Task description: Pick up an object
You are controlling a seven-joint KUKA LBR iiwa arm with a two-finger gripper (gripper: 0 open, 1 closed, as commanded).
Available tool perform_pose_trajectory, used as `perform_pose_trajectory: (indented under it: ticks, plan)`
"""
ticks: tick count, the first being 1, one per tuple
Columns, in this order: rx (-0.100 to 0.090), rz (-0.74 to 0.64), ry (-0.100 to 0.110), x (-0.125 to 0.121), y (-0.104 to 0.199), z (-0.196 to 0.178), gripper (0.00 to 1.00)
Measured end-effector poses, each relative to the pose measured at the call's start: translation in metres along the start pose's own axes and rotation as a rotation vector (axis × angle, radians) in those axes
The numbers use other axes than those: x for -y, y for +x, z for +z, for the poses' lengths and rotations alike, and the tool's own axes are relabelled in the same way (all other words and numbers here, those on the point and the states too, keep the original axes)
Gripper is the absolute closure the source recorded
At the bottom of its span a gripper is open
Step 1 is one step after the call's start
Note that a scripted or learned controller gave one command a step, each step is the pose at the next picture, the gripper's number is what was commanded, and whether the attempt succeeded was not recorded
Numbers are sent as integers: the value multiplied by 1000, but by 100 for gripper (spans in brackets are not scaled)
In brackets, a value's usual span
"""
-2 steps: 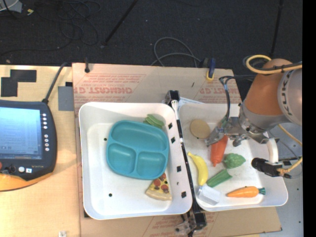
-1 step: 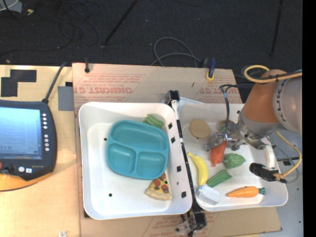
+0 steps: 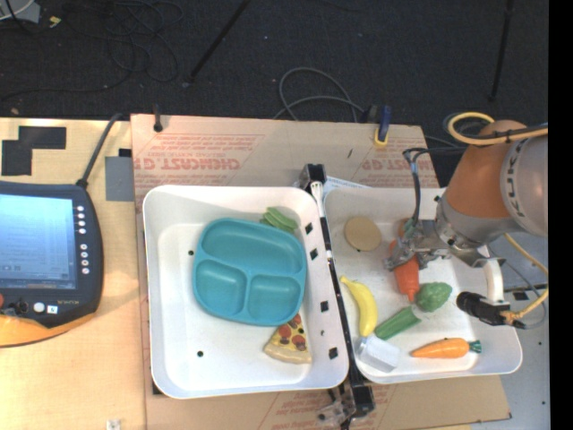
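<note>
- We see the gripper (image 3: 407, 256) low in the right bin (image 3: 510, 356), fingers pinching the red pepper's (image 3: 407, 280) top (broccoli (image 3: 433, 296) just beside).
- Left bin (image 3: 166, 348): teal tray (image 3: 251, 271).

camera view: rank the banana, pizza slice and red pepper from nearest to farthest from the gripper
From the gripper:
1. Red pepper, right bin, just below the gripper.
2. Banana, right bin, by the divider.
3. Pizza slice, left bin, below the teal tray.

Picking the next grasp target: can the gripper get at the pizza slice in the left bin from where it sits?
Probably yes. The pizza slice lies uncovered beside the teal tray. The gripper is in the right bin, so it must cross the divider first.
</note>
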State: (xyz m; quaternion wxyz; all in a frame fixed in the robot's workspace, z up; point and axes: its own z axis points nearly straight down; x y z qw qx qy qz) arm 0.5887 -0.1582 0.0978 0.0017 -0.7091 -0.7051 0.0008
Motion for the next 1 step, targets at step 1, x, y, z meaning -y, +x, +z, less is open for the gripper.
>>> perform_pose_trajectory:
  ticks: [1]
  plan:
    - [0,-9,-5,32,44,-85,100]
